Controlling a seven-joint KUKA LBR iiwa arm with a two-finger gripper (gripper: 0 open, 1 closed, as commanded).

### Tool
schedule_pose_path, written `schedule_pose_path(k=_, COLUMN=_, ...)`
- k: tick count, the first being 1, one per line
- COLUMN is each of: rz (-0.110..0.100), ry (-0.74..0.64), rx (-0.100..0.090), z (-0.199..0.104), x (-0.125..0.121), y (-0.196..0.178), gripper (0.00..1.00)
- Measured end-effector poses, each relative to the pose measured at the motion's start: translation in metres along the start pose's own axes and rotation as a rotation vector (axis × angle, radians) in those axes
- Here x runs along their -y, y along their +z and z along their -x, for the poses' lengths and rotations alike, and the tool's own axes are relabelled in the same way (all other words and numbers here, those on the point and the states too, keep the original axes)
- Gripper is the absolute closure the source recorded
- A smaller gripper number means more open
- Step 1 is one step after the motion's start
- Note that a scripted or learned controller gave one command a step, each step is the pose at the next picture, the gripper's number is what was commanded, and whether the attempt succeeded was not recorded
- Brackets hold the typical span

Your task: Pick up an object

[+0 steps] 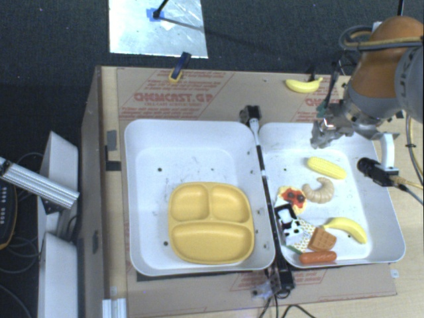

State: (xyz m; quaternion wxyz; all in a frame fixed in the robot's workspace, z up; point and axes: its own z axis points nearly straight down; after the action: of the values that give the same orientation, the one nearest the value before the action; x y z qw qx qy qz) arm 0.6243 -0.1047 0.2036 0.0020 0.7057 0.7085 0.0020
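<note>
A cardboard-covered bench (199, 91) on dark carpet bears two white bins. The gripper (322, 136) hangs over the far edge of the right bin (387, 240); whether it is open cannot be told, and nothing shows in its grasp. Just nearer than the gripper lies a corn cob (326, 167), then a croissant (320, 191), a banana (347, 228), a waffle (321, 238) and a sausage (317, 258). The left bin (142, 151) holds a yellow divided plate (211, 222).

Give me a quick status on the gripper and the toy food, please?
Gripper low over right bin, back edge, nothing seen in it. Corn cob nearest, just in front. Croissant, banana beyond. Path clear.
</note>
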Motion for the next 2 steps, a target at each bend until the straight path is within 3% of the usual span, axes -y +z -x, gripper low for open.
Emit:
schedule_pose_path(k=1, rz=-0.003, ry=0.001, rx=0.000, z=0.000, x=0.001, y=0.001, gripper=0.00)
schedule_pose_path(k=2, rz=-0.005, ry=0.003, rx=0.002, z=0.056, x=0.006, y=0.043, gripper=0.00)
